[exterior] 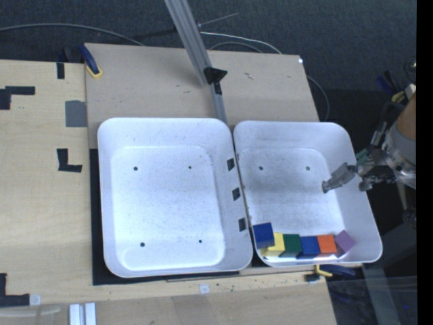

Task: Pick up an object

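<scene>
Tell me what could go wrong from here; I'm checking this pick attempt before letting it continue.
1. The blocks sit packed in a row against the right bin's near wall, so there may be little room to get around just one.
2. The gripper hangs over the bin's right side, away from the row, so a straight descent would likely meet bare floor.

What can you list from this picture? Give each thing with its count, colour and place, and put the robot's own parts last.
bins: two, white, side by side on the bench.
blocks: a row along the right bin's near wall; blue, yellow, green, another blue, orange, purple.
metal bar: one, grey, slanting in from the top toward the gap between the bins.
clamps: two, blue and yellow, far-left bench corner and near edge.
arm: one, at the right edge.
gripper: one, dark, above the right bin's right side.
</scene>
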Motion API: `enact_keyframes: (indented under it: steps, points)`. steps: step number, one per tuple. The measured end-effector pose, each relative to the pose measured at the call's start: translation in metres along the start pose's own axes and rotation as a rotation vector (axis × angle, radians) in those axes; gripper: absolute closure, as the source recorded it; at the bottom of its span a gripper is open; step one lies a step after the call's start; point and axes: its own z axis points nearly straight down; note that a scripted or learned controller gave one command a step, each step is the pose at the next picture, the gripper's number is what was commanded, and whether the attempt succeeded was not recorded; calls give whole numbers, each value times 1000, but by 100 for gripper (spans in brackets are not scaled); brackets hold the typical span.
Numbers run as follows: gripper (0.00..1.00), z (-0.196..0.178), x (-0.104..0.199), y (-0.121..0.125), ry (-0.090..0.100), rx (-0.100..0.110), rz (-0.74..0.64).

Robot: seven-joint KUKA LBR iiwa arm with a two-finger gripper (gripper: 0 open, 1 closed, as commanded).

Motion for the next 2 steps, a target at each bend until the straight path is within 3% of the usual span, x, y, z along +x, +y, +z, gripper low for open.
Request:
enact_keyframes:
  steps: [1, 2]
  points:
    - [0, -21, 54, 62, 1, -5, -7]
    - [0, 37, 36, 179, -3, -1, -2]
